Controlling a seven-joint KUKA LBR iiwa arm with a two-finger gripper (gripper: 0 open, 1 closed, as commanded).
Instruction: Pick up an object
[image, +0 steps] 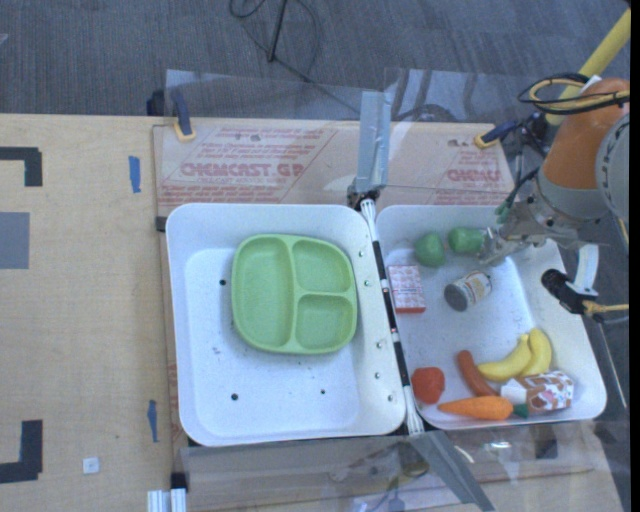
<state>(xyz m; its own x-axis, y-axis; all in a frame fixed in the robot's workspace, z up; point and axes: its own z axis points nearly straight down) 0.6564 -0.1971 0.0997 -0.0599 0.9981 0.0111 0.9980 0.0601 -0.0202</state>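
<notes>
Objects for the picking all lie in the right-hand shallow white bin (590, 395). Two rounded green pieces, one darker (430, 249) and one lighter (465, 239), sit near the far wall. A small grey tin can (468, 291) lies on its side close to the middle, and a flat red-and-white carton (406, 288) lies against the divider. At the near end a yellow banana (527, 355), an orange-red sausage shape (474, 372), a red tomato-like ball (429, 384), an orange carrot (477, 407) and a small printed packet (548, 391) crowd together.

The left-hand white bin (200, 320) carries a pale green divided plate (294, 294).

The gripper (497, 250) hangs over the far part of the right bin, just beside the lighter green piece and above the can. Nothing is visibly pinched by it, and the slant of the view leaves it unclear whether the tips are spread or pressed together.

My judgement is that the likeliest target is the can or the lighter green piece. Both are rounded, so a descent slightly off-centre could make the can roll aside or nudge the green piece against the wall. The near-end cluster is tight enough that a grasp there could catch two items at once.
</notes>
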